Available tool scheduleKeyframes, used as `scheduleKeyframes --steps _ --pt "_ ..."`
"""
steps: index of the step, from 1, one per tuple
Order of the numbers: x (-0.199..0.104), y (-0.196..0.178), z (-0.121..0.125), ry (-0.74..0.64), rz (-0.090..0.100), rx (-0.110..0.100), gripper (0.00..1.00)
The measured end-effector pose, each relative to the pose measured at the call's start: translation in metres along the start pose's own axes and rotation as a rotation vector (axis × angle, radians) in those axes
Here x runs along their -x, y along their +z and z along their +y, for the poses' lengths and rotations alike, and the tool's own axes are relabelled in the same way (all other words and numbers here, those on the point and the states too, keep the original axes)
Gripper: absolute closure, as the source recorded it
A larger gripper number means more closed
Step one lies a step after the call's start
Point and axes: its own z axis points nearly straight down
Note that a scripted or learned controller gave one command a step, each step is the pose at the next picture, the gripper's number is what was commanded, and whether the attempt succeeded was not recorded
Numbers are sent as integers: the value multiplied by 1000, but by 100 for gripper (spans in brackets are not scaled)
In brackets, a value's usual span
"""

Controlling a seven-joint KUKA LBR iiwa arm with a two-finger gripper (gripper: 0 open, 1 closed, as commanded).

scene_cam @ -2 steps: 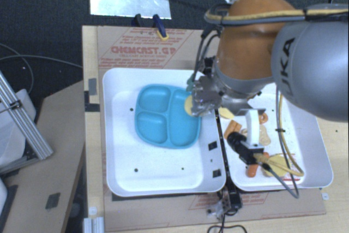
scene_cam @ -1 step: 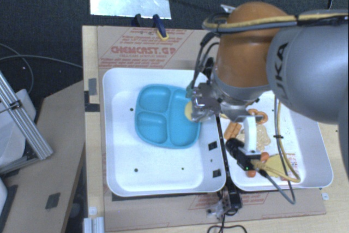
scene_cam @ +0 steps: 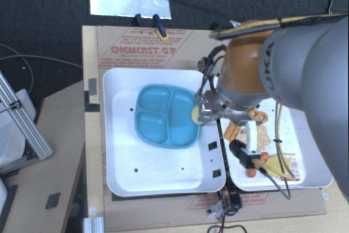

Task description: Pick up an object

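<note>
Bins (scene_cam: 125,172): 2; blue tray (scene_cam: 165,115): 1; pincer (scene_cam: 203,112) beside it.

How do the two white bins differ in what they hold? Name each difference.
The left bin holds one blue divided tray; the right bin holds a jumble of small orange and tan items. The left bin shows in full; the arm covers much of the right bin. Both are shallow and white.

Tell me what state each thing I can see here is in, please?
Blue divided plate: lying flat, right side up, in the left bin.
Yellow round piece: at the plate's right edge, partly hidden by the arm.
Toy food pile: heaped loosely in the right bin.
Arm: reaching low over the divide between the bins.
Blue clamp: clipped on the cardboard's far edge.
</note>
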Motion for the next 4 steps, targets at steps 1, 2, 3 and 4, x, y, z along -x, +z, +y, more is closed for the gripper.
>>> scheduleKeyframes --steps 1,2,3,4 --pt "11 6 4 -2 1 1 100" --pt "59 -15 58 -1 0 8 100" --pt "-12 -62 69 -12 4 8 100" --pt "-96 -41 49 -13 3 0 100"
